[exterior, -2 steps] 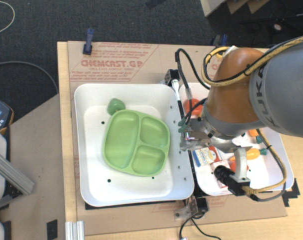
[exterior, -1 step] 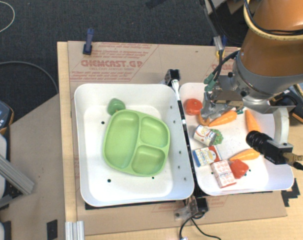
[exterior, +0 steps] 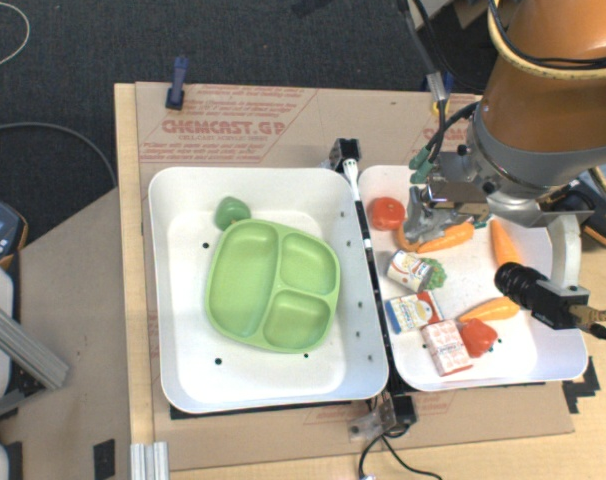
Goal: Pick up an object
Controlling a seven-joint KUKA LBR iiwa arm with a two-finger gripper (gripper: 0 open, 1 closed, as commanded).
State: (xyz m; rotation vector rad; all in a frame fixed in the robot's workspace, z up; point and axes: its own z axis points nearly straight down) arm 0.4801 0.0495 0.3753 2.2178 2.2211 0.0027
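My gripper (exterior: 420,220) hangs low in the right bin (exterior: 543,368), at its upper left part. It sits right at the left end of an orange carrot (exterior: 453,237) that lies across the bin floor, and I cannot tell whether it touches the carrot. A red tomato (exterior: 387,212) lies just left of the gripper. Below it are a small white carton (exterior: 409,267) and a bit of green broccoli (exterior: 430,273). The arm's wide grey and orange body (exterior: 548,78) hides the bin's upper right part.
The left bin (exterior: 173,298) holds a green divided plate (exterior: 273,286) and a small green piece (exterior: 232,210). The right bin also has a second carrot (exterior: 504,243), a blue-white carton (exterior: 411,313), a red-white box (exterior: 443,348), a red piece (exterior: 479,337) and an orange wedge (exterior: 491,310).
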